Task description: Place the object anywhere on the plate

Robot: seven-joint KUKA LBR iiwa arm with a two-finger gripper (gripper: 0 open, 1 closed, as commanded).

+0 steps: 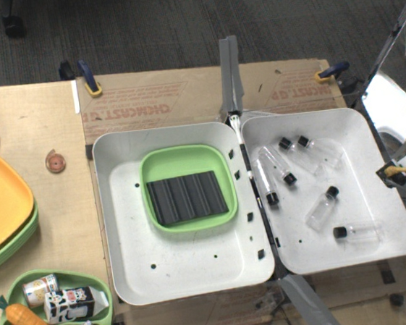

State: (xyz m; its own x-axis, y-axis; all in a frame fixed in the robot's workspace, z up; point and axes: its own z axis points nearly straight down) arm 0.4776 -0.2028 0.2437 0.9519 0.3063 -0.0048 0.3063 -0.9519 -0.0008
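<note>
Clear black-capped vials (289, 178) barely show against right bin (375, 138); green plate (185, 160) leftward

lab | clamped cardboard (202, 92) bench, white bins (128, 276), clear vials (324, 206), carpet

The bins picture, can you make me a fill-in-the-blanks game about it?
1. The green plate sits in the ____ bin.
2. A dark ribbed mat lies on the ____.
3. The clear vials in the right bin have caps coloured ____.
4. A toy carrot lies in a green bowl at the view's bottom ____ corner.

Missing words: left; plate; black; left
</note>
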